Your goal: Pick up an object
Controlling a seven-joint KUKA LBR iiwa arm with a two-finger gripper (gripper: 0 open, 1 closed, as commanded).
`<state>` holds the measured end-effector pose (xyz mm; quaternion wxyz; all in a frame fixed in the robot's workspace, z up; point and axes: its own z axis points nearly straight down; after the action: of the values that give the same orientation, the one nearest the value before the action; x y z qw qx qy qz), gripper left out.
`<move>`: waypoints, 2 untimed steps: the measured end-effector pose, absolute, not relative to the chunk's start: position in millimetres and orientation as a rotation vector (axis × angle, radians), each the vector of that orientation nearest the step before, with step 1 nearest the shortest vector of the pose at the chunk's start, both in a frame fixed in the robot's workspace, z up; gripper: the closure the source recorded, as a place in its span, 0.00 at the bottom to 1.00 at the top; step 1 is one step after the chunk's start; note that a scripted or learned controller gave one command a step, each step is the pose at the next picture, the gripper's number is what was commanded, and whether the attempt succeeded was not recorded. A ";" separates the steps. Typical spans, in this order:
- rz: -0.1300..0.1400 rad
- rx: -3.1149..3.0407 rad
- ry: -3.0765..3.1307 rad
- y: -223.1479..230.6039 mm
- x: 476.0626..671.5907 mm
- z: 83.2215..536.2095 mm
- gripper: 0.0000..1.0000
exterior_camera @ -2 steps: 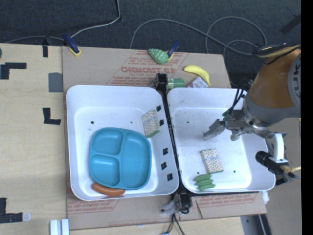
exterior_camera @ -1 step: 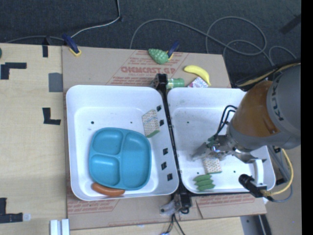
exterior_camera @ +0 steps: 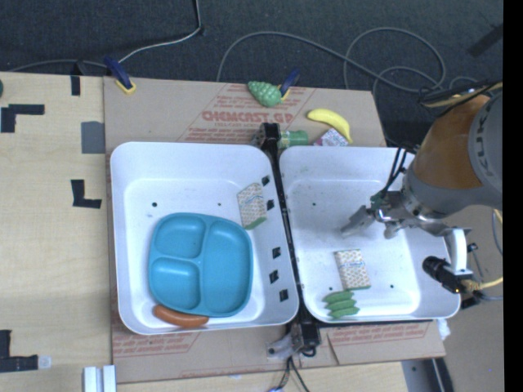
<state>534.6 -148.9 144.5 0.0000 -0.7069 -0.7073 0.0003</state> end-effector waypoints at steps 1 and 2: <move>-0.001 -2.221 -2.222 -109.0 502.0 85.9 0.00; 0.000 -2.221 -2.224 -112.3 583.7 143.6 0.00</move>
<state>583.7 -112.3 143.6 -0.0007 -0.7067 -0.7075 0.0001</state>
